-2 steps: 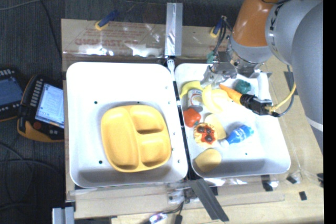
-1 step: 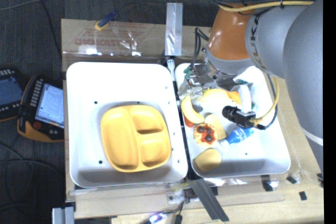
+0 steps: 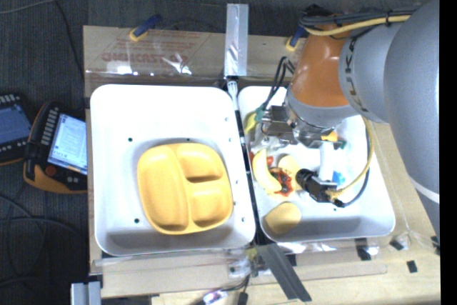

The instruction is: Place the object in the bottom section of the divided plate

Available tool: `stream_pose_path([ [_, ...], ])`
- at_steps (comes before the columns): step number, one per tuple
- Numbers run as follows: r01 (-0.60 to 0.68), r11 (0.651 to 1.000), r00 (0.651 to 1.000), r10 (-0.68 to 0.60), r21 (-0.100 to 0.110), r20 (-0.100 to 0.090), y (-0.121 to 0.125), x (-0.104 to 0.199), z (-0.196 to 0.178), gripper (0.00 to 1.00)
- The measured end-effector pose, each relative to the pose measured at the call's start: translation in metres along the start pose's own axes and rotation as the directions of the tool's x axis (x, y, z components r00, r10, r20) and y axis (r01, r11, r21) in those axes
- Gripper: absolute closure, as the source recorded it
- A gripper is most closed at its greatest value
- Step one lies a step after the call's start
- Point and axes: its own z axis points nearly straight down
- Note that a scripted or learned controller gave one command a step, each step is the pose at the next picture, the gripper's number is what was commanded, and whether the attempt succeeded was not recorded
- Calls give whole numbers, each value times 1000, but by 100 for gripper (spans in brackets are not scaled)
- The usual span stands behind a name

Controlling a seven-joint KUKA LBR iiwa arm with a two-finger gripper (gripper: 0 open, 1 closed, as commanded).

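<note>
A: Where's the claw (image 3: 285,153) right now?

B: Low in the right bin (image 3: 371,221), under the wrist with the orange band (image 3: 321,75). The arm's bulk hides the tips, so I cannot tell whether the claw is open, closed, or gripping anything.

A: And the thing it's meant to pick?

B: Hard to say which one. There is a clutter of small items in that bin: a pale round piece with red-orange marks (image 3: 275,173) right under the wrist, and a tan rounded lump (image 3: 284,216) toward six o'clock from it, near the bin's front wall. Nothing visibly sits between fingers, so I'd judge the pick as not yet secured.

A: The target?

B: The yellow divided plate (image 3: 184,195) lies in the middle of the left bin (image 3: 114,111), at nine o'clock from the claw. It has one long section on its nine o'clock side and two smaller ones on its three o'clock side. No object lies on it.

A: So how to do this step well?

B: Settle squarely over one item, well apart from its neighbours, so the close catches only that piece. Lift straight up, high enough to clear the ridge between the two bins (image 3: 243,153), then travel toward nine o'clock. Release low over the plate's six o'clock section, inside its dividers, so the piece doesn't roll into another compartment.
</note>
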Motion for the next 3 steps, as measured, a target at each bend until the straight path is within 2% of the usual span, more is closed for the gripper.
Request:
stream_pose_path([
  [1,117,993,993,-117,-2,2,8,79,-15,100],
  [2,82,997,997,-82,-2,3,45,121,-9,100],
  [3,341,940,940,-341,-2,3,-6,119,-18,100],
])
